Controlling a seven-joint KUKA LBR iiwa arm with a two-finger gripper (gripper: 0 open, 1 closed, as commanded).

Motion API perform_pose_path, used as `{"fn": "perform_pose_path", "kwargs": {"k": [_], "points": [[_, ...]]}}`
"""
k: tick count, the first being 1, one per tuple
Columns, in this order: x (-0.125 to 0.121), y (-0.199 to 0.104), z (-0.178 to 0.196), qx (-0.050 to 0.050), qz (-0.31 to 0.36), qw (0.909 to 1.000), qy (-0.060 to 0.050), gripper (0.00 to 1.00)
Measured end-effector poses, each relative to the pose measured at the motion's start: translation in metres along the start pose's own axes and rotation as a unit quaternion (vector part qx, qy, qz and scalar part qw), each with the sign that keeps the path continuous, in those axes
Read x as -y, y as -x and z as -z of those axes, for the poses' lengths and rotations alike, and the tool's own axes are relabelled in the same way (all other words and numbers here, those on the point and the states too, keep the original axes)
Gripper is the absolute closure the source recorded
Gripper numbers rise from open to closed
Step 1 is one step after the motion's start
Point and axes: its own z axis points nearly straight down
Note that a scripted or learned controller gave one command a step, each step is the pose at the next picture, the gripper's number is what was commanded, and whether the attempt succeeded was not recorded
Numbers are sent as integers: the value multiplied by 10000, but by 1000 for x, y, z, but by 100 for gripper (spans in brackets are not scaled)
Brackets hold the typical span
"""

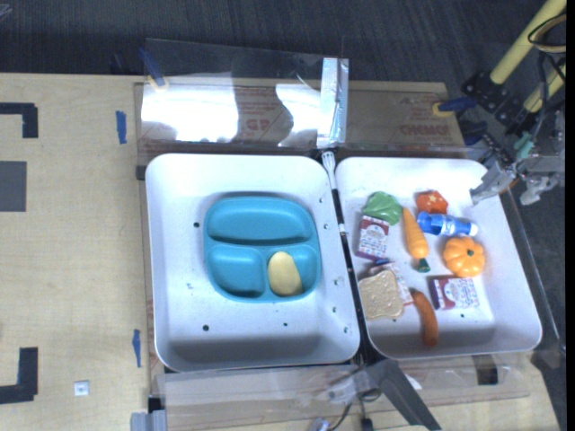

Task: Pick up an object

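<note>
- Gripper (492, 185) sits over the right bin's (517, 268) far right corner; can't tell its state.
- Pumpkin (464, 255) lies in that bin, near the blue bottle (444, 225) and carrot (414, 235).
- Left bin (171, 241): blue tray (256, 223) with yellow egg-shaped item (284, 273).

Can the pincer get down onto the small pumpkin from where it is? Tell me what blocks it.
Probably yes. The pumpkin lies uncovered in the right bin, nothing on top of it; the blue bottle sits close beside it. The pincer hangs over that bin's far right corner.
</note>
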Motion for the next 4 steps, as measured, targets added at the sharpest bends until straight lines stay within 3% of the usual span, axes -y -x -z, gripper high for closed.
{"fn": "perform_pose_path", "kwargs": {"k": [1, 2, 3, 4], "points": [[-21, -57, -172, 9, -164, 9999, 25, 0], [-20, -57, -165, 4, -173, 9999, 2, 100], [-54, -112, -79, -1, -221, 9997, 48, 100], [-54, -85, -154, 2, -360, 9993, -39, 100]]}}
